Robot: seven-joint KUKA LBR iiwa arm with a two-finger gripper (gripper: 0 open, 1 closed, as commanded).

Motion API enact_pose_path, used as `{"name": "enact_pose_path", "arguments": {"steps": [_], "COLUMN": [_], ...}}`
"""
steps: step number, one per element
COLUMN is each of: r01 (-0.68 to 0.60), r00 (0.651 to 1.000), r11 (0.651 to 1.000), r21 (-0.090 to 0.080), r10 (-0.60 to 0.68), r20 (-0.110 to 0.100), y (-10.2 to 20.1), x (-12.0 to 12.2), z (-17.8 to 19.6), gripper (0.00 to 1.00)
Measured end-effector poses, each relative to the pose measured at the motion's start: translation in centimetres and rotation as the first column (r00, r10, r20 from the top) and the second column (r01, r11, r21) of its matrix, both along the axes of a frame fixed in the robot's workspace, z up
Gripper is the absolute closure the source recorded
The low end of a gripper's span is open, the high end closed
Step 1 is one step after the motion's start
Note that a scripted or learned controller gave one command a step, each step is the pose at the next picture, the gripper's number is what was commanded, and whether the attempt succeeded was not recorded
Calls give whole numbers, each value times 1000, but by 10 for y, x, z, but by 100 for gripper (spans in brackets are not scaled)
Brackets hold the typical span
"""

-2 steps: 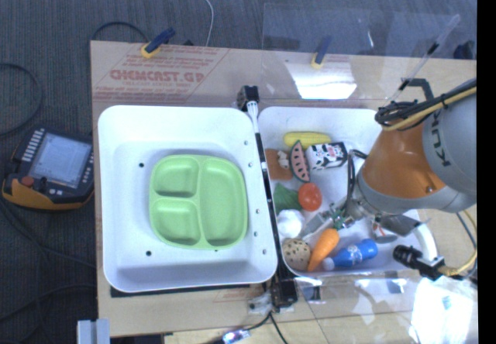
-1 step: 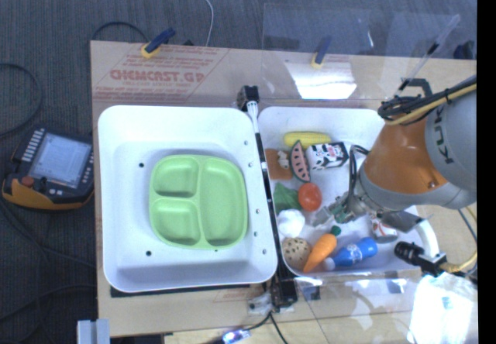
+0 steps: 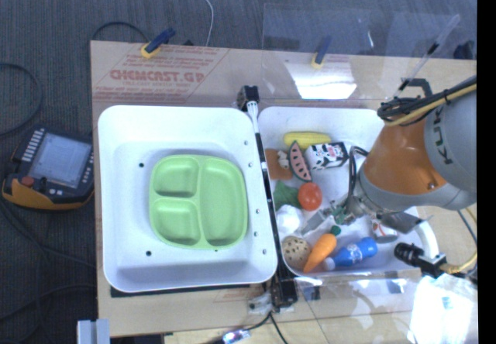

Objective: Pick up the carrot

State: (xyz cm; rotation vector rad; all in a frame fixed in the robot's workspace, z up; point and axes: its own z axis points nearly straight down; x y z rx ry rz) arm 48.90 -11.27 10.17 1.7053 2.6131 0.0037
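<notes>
Your gripper [image 3: 335, 218] hovers low in the right bin [image 3: 364, 114], its fingers slightly parted and empty, just above the carrot [image 3: 320, 250] lying at lower center beside a blue bottle [image 3: 355, 252]; the green divided plate [image 3: 199, 201] sits in the left bin [image 3: 124, 133].

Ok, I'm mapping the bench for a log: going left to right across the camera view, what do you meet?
Handheld controller → green divided plate → cookie → carrot → blue bottle → orange band.
</notes>
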Motion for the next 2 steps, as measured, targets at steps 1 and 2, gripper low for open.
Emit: {"name": "enact_pose_path", "arguments": {"steps": [1,2], "r01": [193,197], "r00": [981,980], "r11": [981,980], "r21": [8,8], "r10": [-193,-197], "r20": [-3,1], "y": [7,7], "x": [-1,1], "z": [-10,0], "gripper": [0,100]}}
